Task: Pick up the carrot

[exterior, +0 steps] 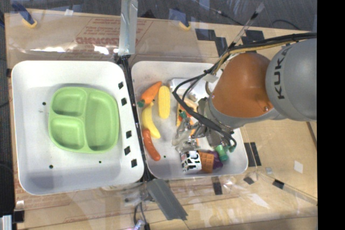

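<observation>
Nearby, smooth tapered orange carrot (150, 92) beside corn (164, 102).

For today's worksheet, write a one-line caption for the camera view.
KUKA arm's gripper lowered into the right bin, near the carrot; green divided plate sits in the left bin.

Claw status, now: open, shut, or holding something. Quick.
Claw: cannot be told. It sits low in the right bin, apart from the carrot, with nothing seen in its grip.
</observation>
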Tool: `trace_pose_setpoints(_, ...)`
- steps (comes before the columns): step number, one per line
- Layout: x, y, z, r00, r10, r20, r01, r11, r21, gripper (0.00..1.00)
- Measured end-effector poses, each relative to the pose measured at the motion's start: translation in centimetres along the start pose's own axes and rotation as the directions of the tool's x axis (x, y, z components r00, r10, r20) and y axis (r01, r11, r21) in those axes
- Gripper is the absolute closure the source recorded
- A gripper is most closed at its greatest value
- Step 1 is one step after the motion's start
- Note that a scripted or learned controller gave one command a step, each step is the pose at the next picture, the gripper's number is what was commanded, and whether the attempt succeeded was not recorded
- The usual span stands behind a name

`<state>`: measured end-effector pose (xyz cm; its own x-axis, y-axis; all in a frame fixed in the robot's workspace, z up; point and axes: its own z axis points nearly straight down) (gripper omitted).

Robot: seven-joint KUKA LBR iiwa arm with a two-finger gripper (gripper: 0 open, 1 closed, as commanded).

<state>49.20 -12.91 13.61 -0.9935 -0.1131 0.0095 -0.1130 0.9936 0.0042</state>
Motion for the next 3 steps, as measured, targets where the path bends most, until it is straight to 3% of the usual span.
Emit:
trace_pose_setpoints(1, -3.3, 3.0, -8.3, 0.999, -0.046, 0.018, 0.046, 0.999, 0.007, 1.0)
trace_pose_setpoints(2, -2.7, -8.8, 0.0, 0.995, -0.095, 0.004, 0.095, 0.995, 0.004, 1.0)
trace_pose_setpoints(3, -3.1, -8.6, -0.2, 0.995, -0.101, 0.01, 0.101, 0.995, 0.005, 0.0)
